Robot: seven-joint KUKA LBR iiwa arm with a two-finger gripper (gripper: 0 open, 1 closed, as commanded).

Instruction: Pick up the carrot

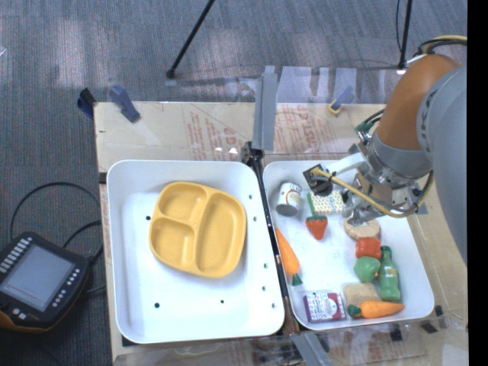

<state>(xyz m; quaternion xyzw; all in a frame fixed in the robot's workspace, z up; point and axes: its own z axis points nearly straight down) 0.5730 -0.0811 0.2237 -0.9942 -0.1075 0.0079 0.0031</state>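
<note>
The carrot (287, 255) lies against the left wall of the right bin (423, 277), apart from the gripper (364, 198) poised over the bin's upper part, whose jaws' opening I cannot tell.

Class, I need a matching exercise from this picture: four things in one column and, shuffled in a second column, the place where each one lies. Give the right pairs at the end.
Things
1. yellow divided plate
2. carrot
3. green bottle
4. strawberry

Places
A. along the right bin's left wall
B. in the left bin
C. near the right bin's right wall
D. middle of the right bin, just below a small green-patterned box

Pairs: 1-B, 2-A, 3-C, 4-D
</note>
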